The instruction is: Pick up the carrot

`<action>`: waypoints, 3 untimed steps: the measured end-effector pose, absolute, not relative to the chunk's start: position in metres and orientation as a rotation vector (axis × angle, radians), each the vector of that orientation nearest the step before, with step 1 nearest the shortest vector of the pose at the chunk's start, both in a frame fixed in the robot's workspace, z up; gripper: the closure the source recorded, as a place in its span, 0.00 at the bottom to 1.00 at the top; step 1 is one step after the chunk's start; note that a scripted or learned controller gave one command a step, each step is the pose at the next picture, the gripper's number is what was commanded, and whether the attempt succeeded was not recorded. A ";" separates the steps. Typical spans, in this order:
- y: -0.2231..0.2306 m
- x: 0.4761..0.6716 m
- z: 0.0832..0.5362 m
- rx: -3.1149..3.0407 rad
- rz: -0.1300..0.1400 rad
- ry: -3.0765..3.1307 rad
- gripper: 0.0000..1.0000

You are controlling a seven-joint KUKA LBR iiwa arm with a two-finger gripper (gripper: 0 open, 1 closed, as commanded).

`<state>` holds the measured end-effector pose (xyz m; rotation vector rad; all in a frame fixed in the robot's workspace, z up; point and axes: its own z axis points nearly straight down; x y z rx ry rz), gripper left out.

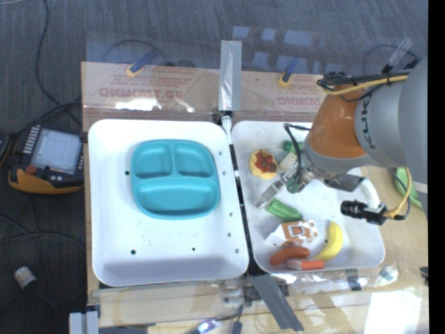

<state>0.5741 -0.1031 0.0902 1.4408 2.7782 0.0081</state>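
Camera view, from above the desk: two white bins side by side, the left bin holding a teal tray, the right bin holding toy foods. The carrot, small and orange, lies at the near edge of the right bin, just beside a reddish sausage and left of the banana. Its long axis runs roughly left to right, close to parallel with the near rim; which end is the tip is too small to tell. The claw sits farther back, low over the bin floor between the pizza slice and the green pepper, with metal fingers that look slightly spread and nothing visibly between them, though this is hard to read. The step in hand appears to be the approach: the carrot is not yet reached. The next move probably calls for shifting toward the near rim and turning the fingers across the carrot's short width, clear of the sausage.
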 end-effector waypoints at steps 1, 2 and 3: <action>-0.112 0.615 0.089 1.516 0.006 2.743 0.00; -0.061 0.559 0.184 1.426 0.000 2.800 0.00; -0.106 0.531 0.091 1.129 0.002 2.926 0.00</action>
